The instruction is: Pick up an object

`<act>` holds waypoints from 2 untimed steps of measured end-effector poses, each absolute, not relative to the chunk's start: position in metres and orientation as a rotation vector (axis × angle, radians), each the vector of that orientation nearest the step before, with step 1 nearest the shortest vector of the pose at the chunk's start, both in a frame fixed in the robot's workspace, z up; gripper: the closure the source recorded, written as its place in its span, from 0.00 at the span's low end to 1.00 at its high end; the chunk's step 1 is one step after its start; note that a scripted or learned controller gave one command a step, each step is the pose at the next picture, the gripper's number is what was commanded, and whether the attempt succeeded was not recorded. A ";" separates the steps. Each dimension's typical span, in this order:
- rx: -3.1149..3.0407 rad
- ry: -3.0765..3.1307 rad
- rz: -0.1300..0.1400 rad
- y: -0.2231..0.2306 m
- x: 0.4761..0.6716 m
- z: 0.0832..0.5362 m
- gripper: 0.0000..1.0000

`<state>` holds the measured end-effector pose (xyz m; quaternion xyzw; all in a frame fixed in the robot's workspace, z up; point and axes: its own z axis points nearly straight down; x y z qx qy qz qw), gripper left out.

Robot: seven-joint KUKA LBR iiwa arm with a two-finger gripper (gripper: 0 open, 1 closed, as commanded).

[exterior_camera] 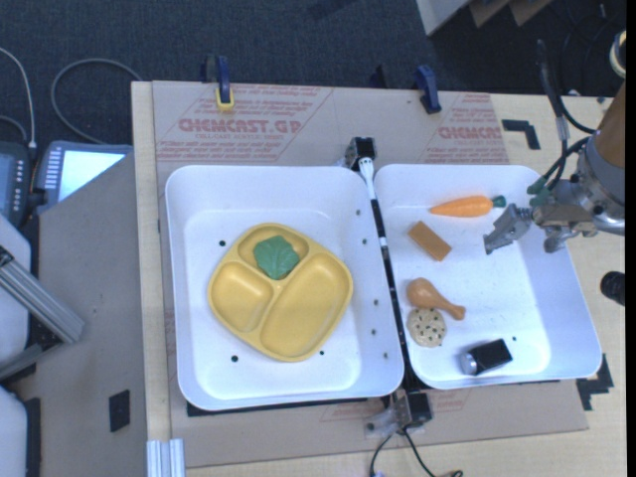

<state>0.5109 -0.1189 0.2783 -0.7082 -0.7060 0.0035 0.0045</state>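
Note:
The right bin point(561, 296) holds an orange carrot point(462, 207) at the back, a brown block point(429, 240), a toy chicken drumstick point(434, 297), a speckled cookie point(427, 327) and a small black object point(487, 357) near the front. My gripper point(525, 237) hovers over the right part of this bin, just right of the carrot's green tip. It is open, its two grey fingers are spread, and nothing lies between them.
In the left bin point(189, 266) sits a yellow divided plate point(298, 316) with a green leafy piece point(276, 257) in its rear compartment. A black-and-white divider strip point(378, 237) runs between the bins. Blue clamps point(427, 85) stand at the board's back edge.

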 end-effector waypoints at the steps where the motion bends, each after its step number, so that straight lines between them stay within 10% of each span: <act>1: -2.222 -2.222 0.000 -0.119 0.513 0.284 0.00; 2: -2.218 -2.217 0.005 -0.119 0.519 0.223 0.00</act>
